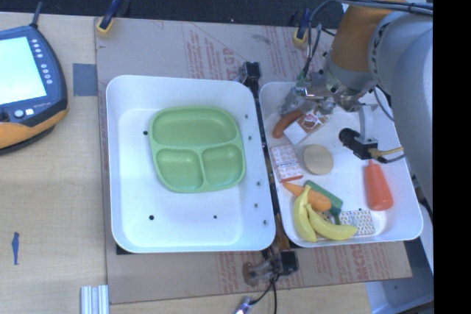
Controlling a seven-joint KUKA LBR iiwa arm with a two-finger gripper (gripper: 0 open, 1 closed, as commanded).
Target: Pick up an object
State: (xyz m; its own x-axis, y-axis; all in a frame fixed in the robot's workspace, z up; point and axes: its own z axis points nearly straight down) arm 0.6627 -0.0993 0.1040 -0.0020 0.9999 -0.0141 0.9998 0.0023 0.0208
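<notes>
Gripper hangs low in the right white bin, grip state unclear; just beside it lies a reddish-brown sausage.

Layout relative to the right bin: the left bin lies beside it to the left and holds a divided plate. Inside the right bin, bananas lie at the front, a biscuit mid-bin, a sausage behind.
</notes>
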